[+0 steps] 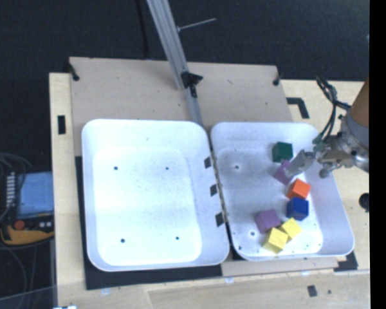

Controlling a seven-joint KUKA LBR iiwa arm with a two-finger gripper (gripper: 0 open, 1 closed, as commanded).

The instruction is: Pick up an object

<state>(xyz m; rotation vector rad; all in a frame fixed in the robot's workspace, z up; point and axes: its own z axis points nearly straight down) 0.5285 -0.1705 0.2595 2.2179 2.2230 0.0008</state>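
Note:
The right bin (244, 140) holds several small blocks along its right side. A green block (282, 151) lies furthest back, with a small pale purple block (282, 172) just in front of it. Nearer the front sit an orange block (300, 188), a blue block (297, 208), a purple block (267, 220) and two yellow blocks (276, 239). My gripper (312, 165) reaches in from the right, above the bin's right part, between the green and orange blocks. It is open, one finger (298, 162) close to the pale purple block, and nothing sits between the fingers.
The left bin (148, 192) lies beside the right one, with a row of clips between them. A slanted metal pole (174, 44) rises behind the bins. A blue box and cables (32, 198) sit at the far left, off the bench.

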